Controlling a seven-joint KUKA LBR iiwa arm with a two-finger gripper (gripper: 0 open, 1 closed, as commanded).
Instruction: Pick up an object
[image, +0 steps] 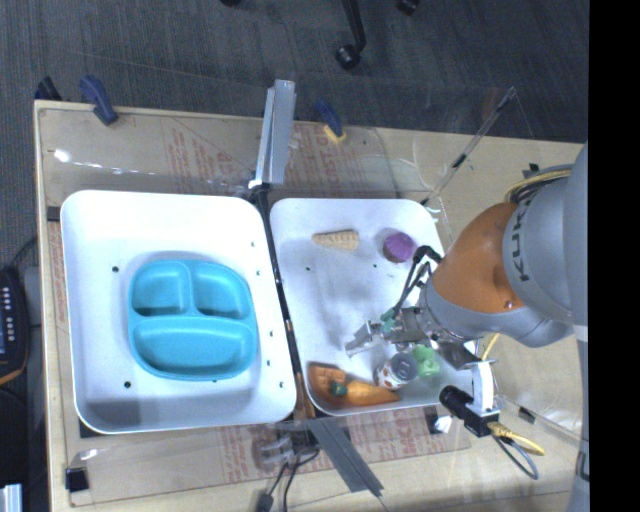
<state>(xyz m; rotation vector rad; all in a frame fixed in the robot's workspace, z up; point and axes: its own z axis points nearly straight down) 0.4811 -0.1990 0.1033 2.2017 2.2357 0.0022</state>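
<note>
Arm low over the right bin (300, 225), near its front.
The hand (385, 335) hovers just above a carrot (350, 390) and small toys; its grip state cannot be told.

The desk (150, 150) carries two white bins side by side, the left bin (90, 300) touching the right bin (320, 290).

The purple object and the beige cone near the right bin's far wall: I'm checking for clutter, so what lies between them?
Nothing; in the camera view only bare white bin floor separates the beige cone from the purple object.
</note>
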